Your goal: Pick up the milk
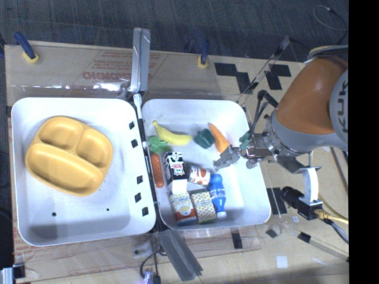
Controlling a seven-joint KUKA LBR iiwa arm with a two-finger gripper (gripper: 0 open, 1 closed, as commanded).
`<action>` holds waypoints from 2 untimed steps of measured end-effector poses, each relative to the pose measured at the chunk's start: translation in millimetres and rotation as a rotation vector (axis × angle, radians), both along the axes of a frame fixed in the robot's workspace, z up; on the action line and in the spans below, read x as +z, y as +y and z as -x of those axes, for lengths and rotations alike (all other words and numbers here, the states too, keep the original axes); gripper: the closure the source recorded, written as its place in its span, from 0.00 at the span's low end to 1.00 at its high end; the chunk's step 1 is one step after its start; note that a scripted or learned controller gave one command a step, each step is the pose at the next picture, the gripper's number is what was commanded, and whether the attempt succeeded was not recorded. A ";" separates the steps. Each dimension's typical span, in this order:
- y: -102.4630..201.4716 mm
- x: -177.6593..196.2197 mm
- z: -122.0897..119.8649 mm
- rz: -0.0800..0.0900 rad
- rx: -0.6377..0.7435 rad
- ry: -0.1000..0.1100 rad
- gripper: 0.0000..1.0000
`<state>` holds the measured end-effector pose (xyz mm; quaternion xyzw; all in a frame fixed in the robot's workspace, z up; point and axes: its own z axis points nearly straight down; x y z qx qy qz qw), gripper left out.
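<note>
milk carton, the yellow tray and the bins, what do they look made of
The milk carton looks like printed card or moulded plastic: boxy, matte, black-and-white cow pattern. I cannot tell which. The yellow tray in the left bin looks like moulded plastic: smooth rounded lobes with a soft sheen. Both bins, the right bin too, look like thin white plastic with rounded corners and glossy walls.

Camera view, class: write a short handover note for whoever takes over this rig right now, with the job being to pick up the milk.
Gripper: over the right bin, near the blue bottle; it grips nothing.
Milk: the cow-patterned carton lies left of the gripper in the right bin, beside the carrot-like stick.
Done: arm reaches in over the bin.
Left: move over the milk, grasp, lift.
</note>
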<state>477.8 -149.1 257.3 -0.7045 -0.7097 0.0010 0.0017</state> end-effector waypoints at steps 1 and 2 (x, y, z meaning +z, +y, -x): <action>101.7 -67.0 -15.4 0.001 -0.086 0.001 0.00; 61.8 -157.1 -53.1 0.001 -0.204 -0.001 0.00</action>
